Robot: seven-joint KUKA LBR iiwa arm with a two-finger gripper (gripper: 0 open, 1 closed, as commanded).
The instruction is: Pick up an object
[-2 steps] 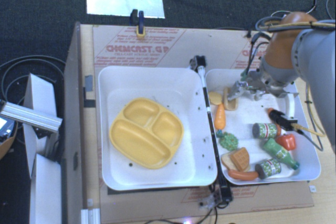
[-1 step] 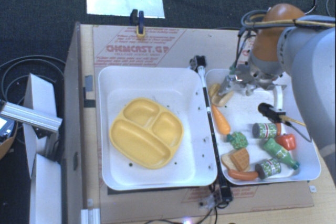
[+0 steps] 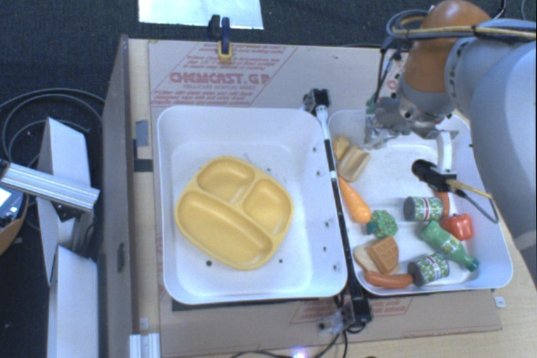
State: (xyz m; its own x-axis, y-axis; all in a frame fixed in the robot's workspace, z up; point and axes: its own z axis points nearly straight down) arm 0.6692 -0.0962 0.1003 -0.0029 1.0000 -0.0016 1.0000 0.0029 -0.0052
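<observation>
The grey two-finger gripper [image 3: 379,132] hangs over the far corner of the shallow right white bin [image 3: 394,173], and whether it is released or clenched cannot be told. Just beside it lies a tan bread-like piece [image 3: 351,163], with a smooth orange plastic carrot [image 3: 355,202], a knobbly green broccoli [image 3: 383,224] and a labelled green can [image 3: 422,208] nearer. The left white bin [image 3: 195,138] holds a glossy yellow compartment plate [image 3: 234,212]. Red print on the brown sheet [image 3: 252,67] beneath reads "CHEMCAST".

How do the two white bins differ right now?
The left-hand white bin holds one yellow divided plastic tray; the right-hand white bin holds many small things, an orange toy carrot among them. The gripper is over the right-hand bin, not the left-hand one. Both are shallow and white.
</observation>
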